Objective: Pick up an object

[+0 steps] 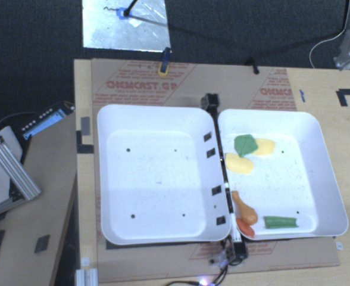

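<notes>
Nothing lifted yet: the green leaf-shaped toy (245, 143), pale yellow oval pieces (239, 164) and orange carrot-shaped toy (245, 209) lie in the right white bin (327, 154), frame's right; my grip's state I cannot tell.

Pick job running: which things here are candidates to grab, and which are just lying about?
Candidates, all in the right bin:
green leaf piece
yellow pieces
orange piece
red piece
green stick

Lying about:
left bin
foil sheet
cardboard
</notes>
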`<action>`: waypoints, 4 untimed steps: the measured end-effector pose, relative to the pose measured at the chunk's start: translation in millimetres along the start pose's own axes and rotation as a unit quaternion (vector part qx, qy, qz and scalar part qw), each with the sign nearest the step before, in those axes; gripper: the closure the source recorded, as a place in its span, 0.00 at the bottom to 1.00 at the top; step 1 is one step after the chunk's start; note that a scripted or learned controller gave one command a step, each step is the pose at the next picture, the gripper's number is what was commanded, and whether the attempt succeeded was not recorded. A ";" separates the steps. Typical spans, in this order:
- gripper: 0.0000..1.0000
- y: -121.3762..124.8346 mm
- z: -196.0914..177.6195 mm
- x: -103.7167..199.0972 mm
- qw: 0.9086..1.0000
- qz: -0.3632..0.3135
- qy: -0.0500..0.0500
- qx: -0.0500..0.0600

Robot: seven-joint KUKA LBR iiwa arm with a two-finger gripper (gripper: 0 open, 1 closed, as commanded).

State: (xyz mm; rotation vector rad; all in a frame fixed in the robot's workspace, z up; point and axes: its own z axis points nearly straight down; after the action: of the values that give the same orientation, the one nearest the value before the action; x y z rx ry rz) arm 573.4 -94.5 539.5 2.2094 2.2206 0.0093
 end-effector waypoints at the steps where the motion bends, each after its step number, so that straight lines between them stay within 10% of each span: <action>1: 1.00 -90.7 2.0 -44.2 1.000 0.005 0.001 0.003; 2: 1.00 -83.8 3.8 -110.5 1.000 0.004 -0.001 0.004; 3: 1.00 1.9 6.3 -110.5 1.000 -0.001 0.001 0.004; 4: 1.00 -33.3 117.2 -101.6 1.000 0.002 0.003 0.010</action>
State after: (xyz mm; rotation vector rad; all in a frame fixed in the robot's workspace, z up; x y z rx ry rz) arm 541.9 -196.5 422.2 2.2263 2.2288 -0.0062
